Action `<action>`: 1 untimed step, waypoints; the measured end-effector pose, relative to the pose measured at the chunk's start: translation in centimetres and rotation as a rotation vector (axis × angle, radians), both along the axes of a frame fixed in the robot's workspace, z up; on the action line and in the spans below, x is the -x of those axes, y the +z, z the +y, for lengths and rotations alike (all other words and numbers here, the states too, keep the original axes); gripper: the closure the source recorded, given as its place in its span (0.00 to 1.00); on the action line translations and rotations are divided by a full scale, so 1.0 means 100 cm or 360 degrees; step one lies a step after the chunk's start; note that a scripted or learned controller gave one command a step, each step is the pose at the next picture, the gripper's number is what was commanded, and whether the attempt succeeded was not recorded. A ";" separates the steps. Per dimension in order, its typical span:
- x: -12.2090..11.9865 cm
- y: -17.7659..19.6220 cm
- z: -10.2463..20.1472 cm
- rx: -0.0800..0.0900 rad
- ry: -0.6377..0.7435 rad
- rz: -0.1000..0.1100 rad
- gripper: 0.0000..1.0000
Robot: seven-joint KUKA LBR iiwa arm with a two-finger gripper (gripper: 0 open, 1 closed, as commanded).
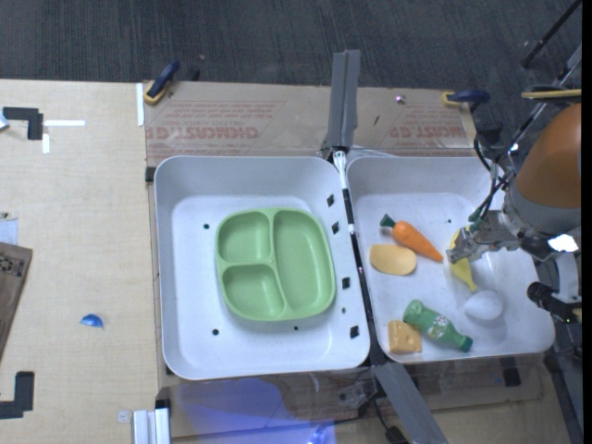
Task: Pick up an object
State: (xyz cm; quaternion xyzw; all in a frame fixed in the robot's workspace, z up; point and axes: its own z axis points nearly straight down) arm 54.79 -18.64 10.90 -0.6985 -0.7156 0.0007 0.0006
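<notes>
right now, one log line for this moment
end effector: low in right bin | on yellow object | grasp: unclear | green tray: left bin

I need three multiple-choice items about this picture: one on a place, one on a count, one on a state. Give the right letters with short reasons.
1. Where does the green divided plate lie?
A. left bin
B. right bin
C. the bench

2. How many compartments has the plate?
A. two
B. three
C. five

3. How does the green bottle rest?
A. upright
B. on its side
C. on the plate

Answers: 1 A, it sits in the left bin. 2 B, ridges split it into three. 3 B, it lies flat in the right bin beside the cheese wedge.
</notes>
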 end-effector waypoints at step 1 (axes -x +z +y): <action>-0.014 0.081 0.115 0.0002 -0.0283 0.0004 1.00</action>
